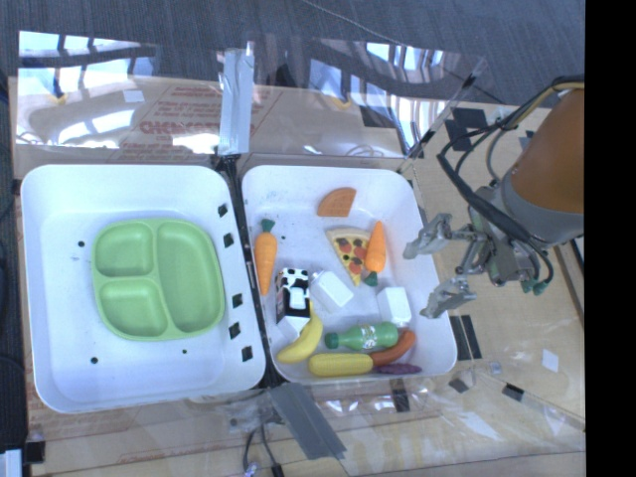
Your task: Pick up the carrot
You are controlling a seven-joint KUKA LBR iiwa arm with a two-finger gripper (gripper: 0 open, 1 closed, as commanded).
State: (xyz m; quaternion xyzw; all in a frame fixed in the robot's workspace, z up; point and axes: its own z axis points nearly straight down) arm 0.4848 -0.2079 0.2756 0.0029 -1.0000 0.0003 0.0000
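Observation:
A carrot (265,257) with a green top lies lengthwise along the left wall of the right bin (298,179). A second, shorter carrot (376,247) rests beside a pizza slice (348,249) near the bin's middle right. My gripper (434,269) hovers over the right rim of that bin, to the right of both carrots. It is open, its two fingers spread wide with nothing between them. The orange-banded wrist (552,172) is behind it, off the bin.
The right bin also holds an orange wedge (337,202), a black-and-white block (292,292), white blocks (334,289), a banana (303,341), a green bottle (363,337) and a yellow piece (340,364). A green divided plate (159,278) sits in the left bin (50,366).

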